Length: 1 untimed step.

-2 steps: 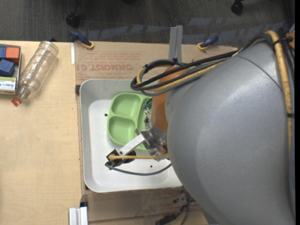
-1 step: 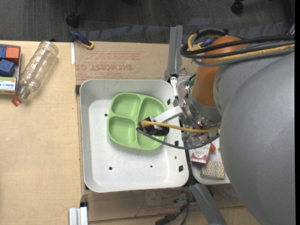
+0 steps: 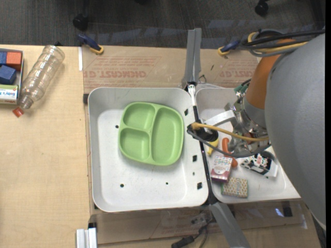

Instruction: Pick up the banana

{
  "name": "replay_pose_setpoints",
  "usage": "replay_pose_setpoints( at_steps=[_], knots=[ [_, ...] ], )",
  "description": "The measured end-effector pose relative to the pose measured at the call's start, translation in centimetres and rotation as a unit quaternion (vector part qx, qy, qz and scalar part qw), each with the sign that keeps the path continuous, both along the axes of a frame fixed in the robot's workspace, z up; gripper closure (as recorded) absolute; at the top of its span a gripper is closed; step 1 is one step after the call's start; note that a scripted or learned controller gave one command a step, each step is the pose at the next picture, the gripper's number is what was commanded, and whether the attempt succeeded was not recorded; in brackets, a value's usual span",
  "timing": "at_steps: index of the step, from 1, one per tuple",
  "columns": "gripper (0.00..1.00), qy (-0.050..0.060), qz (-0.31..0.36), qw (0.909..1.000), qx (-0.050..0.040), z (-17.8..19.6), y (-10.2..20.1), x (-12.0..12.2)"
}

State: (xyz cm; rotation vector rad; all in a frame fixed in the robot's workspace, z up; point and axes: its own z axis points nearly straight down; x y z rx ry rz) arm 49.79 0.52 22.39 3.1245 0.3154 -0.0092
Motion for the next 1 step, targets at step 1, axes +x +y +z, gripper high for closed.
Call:
replay_pose_setpoints(
  at_steps=[1],
  knots=[
    [1.00,0.000,0.107,0.9943,0.0014,-3.36,-6.54,-2.11]
  ],
)
